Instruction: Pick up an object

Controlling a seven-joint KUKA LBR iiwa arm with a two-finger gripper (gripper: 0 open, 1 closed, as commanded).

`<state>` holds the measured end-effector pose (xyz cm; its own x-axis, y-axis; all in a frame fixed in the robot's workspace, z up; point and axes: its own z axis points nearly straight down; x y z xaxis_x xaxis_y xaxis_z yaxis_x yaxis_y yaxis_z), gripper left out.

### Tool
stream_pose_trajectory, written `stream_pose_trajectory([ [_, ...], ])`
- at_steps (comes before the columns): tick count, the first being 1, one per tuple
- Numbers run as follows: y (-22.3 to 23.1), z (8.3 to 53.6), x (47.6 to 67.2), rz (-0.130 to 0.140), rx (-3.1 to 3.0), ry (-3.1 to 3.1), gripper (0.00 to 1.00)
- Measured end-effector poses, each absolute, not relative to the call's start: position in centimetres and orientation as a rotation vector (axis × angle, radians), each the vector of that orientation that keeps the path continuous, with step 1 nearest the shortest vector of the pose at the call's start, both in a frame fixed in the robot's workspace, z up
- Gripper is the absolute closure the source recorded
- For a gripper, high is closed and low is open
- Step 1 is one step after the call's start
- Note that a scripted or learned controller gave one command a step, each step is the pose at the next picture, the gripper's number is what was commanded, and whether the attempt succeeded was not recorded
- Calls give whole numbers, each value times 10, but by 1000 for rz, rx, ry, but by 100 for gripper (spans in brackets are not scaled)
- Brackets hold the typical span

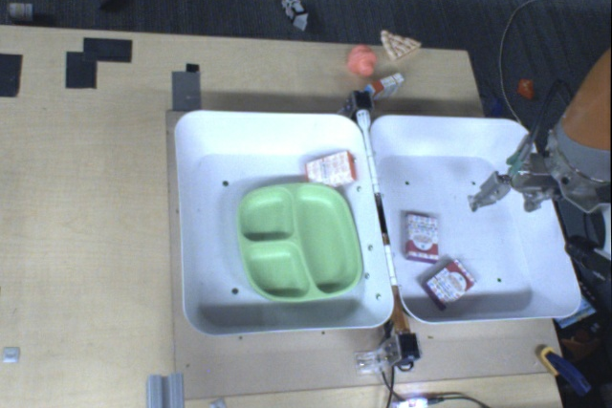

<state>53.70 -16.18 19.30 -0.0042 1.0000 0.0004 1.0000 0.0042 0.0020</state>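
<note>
The tool hangs over the right bin, up and to the right of the two small red-and-white packets lying on that bin's floor; its fingers look spread apart with nothing between them and nothing touching them, though the view is too coarse to say how wide. The upper packet lies flat near the bin's left wall, and the lower packet sits tilted just below and to the right of it, the two close but apart. To do this step well, I would centre on one packet only, probably the lower one since it lies farther from the wall, turn the fingers across its short side, and descend straight so the neighbour is not nudged.
</note>
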Motion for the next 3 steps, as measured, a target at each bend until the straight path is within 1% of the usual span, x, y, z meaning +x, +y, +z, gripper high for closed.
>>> stream_pose_trajectory([
  [1,-128,98,523,11,2212,2216,0],
  [2,-88,90,607,18,2208,2217,0],
  [3,-83,90,562,19,2209,2212,0],
])
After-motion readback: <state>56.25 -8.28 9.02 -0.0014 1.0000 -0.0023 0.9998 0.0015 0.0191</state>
